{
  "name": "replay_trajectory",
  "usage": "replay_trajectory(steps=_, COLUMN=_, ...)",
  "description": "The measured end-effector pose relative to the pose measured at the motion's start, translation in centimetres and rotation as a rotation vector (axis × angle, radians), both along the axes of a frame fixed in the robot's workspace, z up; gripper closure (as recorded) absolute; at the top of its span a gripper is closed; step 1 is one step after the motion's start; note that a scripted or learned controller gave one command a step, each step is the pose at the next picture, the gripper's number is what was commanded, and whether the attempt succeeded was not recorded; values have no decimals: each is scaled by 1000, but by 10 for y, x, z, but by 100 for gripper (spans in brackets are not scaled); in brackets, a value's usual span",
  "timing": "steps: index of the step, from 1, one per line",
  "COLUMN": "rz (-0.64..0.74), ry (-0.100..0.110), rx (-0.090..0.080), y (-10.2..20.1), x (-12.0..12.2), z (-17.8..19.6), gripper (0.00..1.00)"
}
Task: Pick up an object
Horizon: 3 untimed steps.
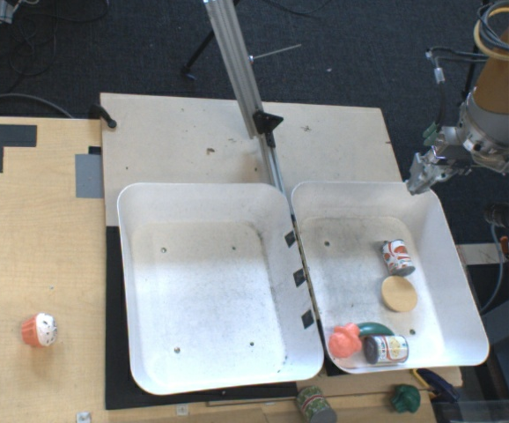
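Where the right bin (453, 263) serves as landmark, each line places a thing against it.

Small orange toy (39, 330): far left of the right bin, on the pale wooden table (25, 236), with a white face.
Left bin (202, 285): touching the right bin's left wall.
Metal rail (241, 69): slanting up from the seam at the right bin's upper left corner.
Pink object (345, 341): in the right bin's lower left corner.
Dark jar (386, 349): lying just right of the pink object, a green thing (374, 328) behind them.
Red-and-white can (397, 256): mid right bin, lying down.
Tan disc (400, 294): just below the can.
Green lump (404, 398): outside, below the right bin's front rim.
Tool (424, 176): above the right bin's upper right corner, nothing between its fingers; apart or together, I cannot tell.
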State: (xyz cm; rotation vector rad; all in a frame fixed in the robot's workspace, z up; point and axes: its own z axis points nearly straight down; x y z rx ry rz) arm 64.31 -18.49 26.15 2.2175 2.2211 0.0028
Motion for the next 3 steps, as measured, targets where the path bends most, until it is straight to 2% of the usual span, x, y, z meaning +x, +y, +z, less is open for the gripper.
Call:
replay_trajectory(steps=2, rz=3, ry=8, rx=4, y=111, x=0, z=-22, gripper=100)
replay_trajectory(steps=3, rz=3, ry=5, rx=3, y=173, x=11, z=-23, gripper=100)
